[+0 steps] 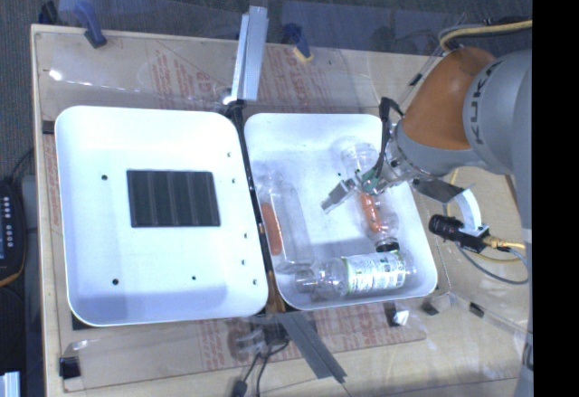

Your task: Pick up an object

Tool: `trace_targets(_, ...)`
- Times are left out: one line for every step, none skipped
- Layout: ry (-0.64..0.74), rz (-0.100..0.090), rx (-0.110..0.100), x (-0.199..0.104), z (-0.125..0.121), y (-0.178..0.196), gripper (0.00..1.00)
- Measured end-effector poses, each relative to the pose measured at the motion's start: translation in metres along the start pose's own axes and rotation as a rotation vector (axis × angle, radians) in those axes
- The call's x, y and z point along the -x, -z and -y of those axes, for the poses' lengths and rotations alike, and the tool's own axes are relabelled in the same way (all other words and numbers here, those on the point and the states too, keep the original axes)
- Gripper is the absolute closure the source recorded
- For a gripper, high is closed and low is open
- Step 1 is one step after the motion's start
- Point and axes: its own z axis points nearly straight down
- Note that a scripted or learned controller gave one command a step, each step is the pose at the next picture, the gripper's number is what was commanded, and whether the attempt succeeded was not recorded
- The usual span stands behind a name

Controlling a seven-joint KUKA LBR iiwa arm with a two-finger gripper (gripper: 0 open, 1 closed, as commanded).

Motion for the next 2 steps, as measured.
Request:
trace_targets(-0.005, -0.002, -0.001, 0.003, -0.006, 0.017, 0.00)
trace_targets(0.011, 0.000, 0.000, 0.006, -0.014, 0.006, 0.00)
